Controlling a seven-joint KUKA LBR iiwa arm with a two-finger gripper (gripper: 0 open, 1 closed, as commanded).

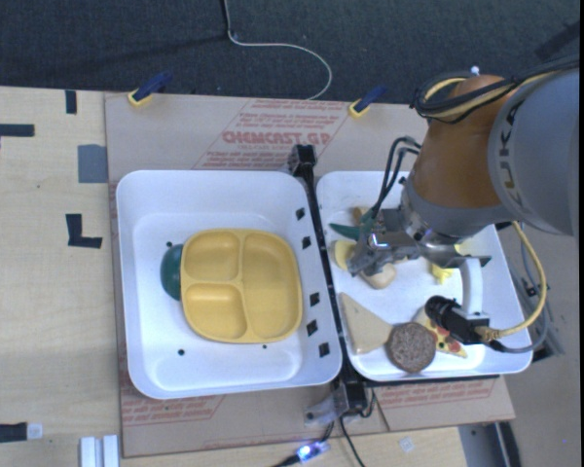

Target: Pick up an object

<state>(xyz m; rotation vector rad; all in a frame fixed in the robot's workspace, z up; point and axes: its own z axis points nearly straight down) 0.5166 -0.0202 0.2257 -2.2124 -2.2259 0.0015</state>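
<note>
White plastic makes up the two shallow bins, which sit side by side on a sheet of printed cardboard (273,136). In the left bin (224,197) a yellow divided plate (241,285) lies near the middle, and a dark green thing (170,270) peeks out from under its nine o'clock edge. The arm (462,163) reaches in from three o'clock over the right bin (406,300), with the gripper (375,251) low over that bin's nine o'clock side. Whether the claw is wide, narrow or closed on anything cannot be told from this angle. Small things lie around it: a green piece (347,230) at its ten o'clock, a yellow piece (343,254) just beside it at nine o'clock, and a beige lump (380,276) close under it at six o'clock. Farther toward six o'clock a tan wedge (362,324) lies along the bin's left wall, with a brown round biscuit (410,347) just beside it at its four o'clock. A small yellow bit (440,274) lies at the gripper's four o'clock, and a red and yellow scrap (455,343) sits at the biscuit's three o'clock.
</note>
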